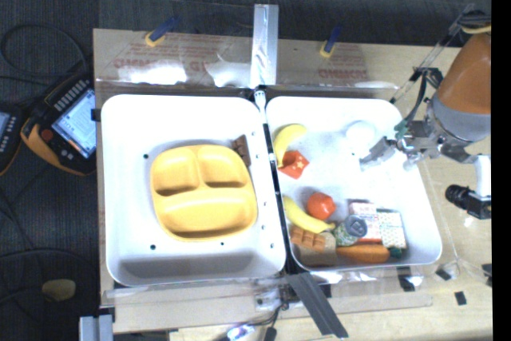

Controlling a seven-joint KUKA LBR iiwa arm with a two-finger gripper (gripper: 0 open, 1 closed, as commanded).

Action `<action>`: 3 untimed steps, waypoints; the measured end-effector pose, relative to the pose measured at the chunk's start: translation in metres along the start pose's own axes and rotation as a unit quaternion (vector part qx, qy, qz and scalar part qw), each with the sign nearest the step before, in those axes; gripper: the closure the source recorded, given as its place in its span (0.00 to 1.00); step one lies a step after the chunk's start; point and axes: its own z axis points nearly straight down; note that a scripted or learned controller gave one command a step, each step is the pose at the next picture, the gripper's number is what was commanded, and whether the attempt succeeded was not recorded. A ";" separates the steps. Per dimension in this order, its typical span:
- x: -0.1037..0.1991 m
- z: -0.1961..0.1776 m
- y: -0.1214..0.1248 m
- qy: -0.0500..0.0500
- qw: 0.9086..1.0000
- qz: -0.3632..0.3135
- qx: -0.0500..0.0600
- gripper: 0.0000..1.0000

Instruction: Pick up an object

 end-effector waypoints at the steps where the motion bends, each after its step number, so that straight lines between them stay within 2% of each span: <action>1: 0.051 0.091 -0.029 -0.001 1.000 -0.019 -0.002 0.00; 2: 0.097 0.001 0.028 -0.001 0.997 -0.076 0.000 0.00; 3: 0.101 0.071 0.034 -0.001 0.987 -0.162 0.000 0.00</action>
